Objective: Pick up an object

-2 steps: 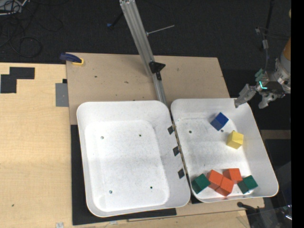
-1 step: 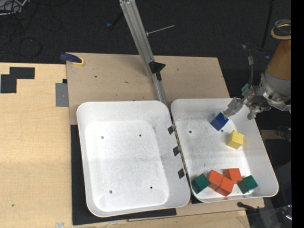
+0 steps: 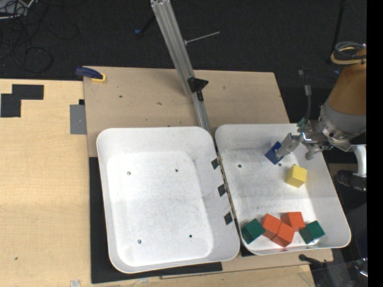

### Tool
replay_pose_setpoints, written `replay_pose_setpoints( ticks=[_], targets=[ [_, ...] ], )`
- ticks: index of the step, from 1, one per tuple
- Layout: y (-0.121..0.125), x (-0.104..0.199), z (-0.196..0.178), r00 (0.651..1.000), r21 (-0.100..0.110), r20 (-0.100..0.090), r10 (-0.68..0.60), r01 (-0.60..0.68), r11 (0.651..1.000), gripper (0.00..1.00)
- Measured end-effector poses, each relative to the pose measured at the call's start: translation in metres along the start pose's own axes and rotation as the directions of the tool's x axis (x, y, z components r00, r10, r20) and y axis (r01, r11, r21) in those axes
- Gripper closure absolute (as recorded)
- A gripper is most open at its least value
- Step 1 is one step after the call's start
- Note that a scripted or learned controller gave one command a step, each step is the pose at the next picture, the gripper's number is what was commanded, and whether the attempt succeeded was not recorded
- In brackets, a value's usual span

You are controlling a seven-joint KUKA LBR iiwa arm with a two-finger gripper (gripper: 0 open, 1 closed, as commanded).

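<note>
In the right bin [image 3: 251, 137], a blue block [image 3: 273, 153] lies near the back and a yellow block [image 3: 295, 176] sits in the middle. At the front lies a cluster of orange blocks [image 3: 281, 226] with a green block [image 3: 252, 229] on its left and another green block [image 3: 312, 231] on its right. My gripper [image 3: 302, 146] hangs over the back right of this bin, open, with nothing between its fingers. Its left finger [image 3: 291, 143] is just right of the blue block, and the yellow block lies just below the gripper in the view.
The left bin [image 3: 119, 137] stands beside the right one, with black clips [image 3: 221, 189] along the shared edge. A slanted aluminium rail [image 3: 179, 58] rises behind the bins. The arm's grey and orange body [image 3: 347, 100] occupies the right side.
</note>
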State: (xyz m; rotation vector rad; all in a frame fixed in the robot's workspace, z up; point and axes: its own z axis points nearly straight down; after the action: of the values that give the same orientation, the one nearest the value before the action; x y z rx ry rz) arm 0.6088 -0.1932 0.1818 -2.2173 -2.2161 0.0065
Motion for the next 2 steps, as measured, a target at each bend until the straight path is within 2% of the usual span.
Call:
replay_pose_setpoints(
  ticks=[1, 2],
  targets=[
    [-0.002, 0.006, 0.046, 1.0, 0.0, -0.001, 0.002, -0.002, 1.0, 0.0],
    [-0.001, 0.004, 0.032, 1.0, -0.005, 0.001, 0.005, -0.005, 1.0, 1.0]
  ],
)
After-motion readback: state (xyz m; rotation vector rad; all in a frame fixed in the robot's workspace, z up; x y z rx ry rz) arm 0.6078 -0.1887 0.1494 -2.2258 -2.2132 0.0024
